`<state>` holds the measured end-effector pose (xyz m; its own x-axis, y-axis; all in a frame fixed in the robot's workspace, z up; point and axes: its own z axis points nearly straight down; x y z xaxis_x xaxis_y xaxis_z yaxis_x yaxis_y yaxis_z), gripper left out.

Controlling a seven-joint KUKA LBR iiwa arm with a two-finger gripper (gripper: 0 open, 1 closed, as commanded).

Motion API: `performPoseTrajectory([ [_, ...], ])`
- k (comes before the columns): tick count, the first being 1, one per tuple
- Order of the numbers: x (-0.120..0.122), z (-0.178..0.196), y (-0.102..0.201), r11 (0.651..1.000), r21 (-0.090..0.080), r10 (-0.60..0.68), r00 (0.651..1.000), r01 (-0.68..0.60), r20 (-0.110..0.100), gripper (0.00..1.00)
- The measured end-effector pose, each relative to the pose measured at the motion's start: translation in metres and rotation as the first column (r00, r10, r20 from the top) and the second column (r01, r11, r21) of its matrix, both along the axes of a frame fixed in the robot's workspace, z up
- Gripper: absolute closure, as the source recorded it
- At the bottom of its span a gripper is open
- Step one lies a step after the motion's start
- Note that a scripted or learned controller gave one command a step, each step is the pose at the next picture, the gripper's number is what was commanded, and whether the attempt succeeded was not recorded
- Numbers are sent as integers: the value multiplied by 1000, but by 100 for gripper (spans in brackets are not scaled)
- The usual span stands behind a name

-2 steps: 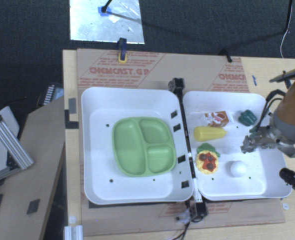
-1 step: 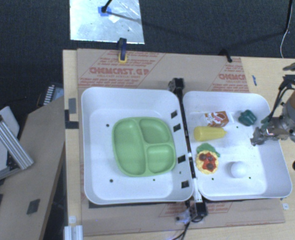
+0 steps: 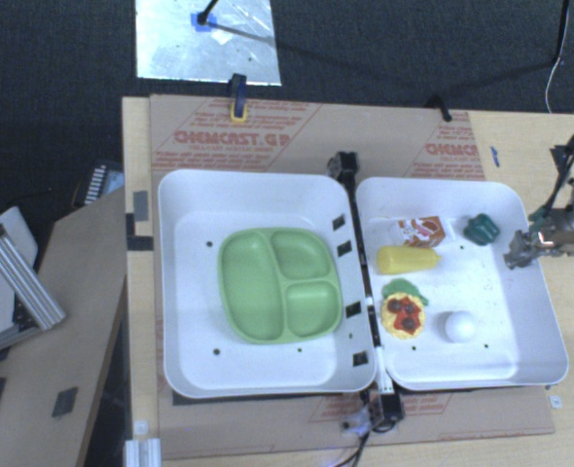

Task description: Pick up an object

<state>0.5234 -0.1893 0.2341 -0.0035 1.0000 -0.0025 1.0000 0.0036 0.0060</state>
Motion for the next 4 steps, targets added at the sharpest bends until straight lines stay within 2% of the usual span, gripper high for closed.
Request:
performPoseTrajectory([
  [4, 68, -18, 204, 1000, 4, 6, 1000, -6, -3, 100],
])
